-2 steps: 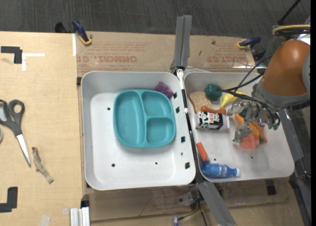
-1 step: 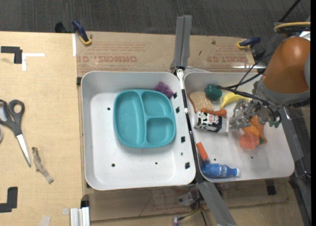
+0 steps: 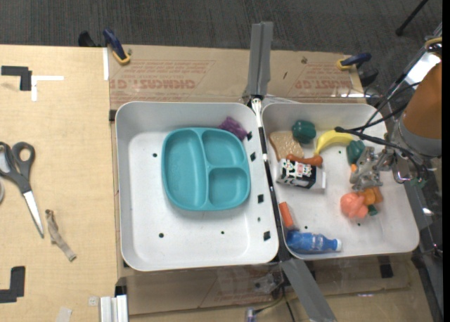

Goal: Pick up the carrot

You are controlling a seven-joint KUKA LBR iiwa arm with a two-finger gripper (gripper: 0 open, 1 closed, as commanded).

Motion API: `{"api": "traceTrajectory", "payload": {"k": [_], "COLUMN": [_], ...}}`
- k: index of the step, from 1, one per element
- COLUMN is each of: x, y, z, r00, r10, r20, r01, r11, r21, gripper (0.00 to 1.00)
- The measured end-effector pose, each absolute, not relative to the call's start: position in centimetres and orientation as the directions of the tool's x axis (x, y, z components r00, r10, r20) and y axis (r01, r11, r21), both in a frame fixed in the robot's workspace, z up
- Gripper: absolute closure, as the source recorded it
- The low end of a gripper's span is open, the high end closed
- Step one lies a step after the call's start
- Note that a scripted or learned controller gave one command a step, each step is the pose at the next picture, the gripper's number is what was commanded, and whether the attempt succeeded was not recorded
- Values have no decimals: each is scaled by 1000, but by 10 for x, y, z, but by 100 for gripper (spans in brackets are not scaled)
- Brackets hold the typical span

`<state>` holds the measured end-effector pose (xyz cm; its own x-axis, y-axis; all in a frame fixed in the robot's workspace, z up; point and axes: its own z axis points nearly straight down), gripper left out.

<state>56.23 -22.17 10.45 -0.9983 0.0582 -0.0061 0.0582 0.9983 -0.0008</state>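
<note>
The carrot [image 3: 371, 195] looks like the small orange piece with a green end at the right side of the right bin [image 3: 394, 240], touching a pinkish-orange round fruit [image 3: 353, 205]. My gripper [image 3: 365, 173] hangs directly over the carrot, its metal tip just above or touching the carrot's upper end. The arm comes in from the right edge, with black cables trailing over the bin's far right corner. The carrot lies low against the bin floor, and I cannot see whether anything is gripped.
The right bin also holds a banana [image 3: 336, 139], two green items [image 3: 304, 131], a brown piece [image 3: 285, 146], a cow-print carton [image 3: 302, 174], an orange-red stick [image 3: 285, 213] and a blue bottle [image 3: 313, 243]. A teal divided plate [image 3: 207, 169] lies in the left bin.
</note>
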Motion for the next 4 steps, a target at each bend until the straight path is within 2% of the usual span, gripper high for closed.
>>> {"api": "traceTrajectory", "payload": {"k": [1,2,3,4], "x": [571,571,589,591], "y": [-197,-197,-220,-219], "z": [168,168,93,104], "r00": [-998,-998,-986,-986], "r10": [62,62,169,165], "r20": [-5,-4,-4,-10], "r01": [62,62,169,165], "r11": [998,998,986,986], "r21": [0,0,1,0], "gripper": [100,0,0,100]}}
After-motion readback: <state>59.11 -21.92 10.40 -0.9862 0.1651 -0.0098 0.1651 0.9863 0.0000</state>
